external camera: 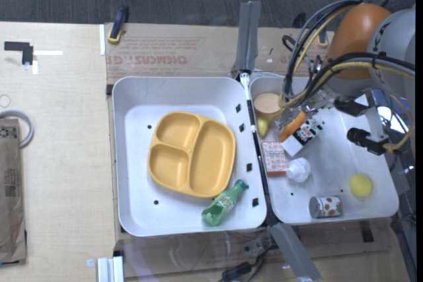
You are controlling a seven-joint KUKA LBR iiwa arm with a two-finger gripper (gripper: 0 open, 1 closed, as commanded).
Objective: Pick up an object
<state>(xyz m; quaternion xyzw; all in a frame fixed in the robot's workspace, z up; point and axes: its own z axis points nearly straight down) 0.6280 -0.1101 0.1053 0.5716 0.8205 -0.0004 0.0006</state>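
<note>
Right bin (pixel 386 205): orange carrot (pixel 291 125), tilted.

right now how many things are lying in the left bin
2: a yellow divided plate in the middle, and a green bottle at the plate's near right edge, by the front wall.

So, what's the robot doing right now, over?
Gripper low in right bin, over carrot; grip unclear. Cables in front of it. Yellow ball, can untouched.
</note>
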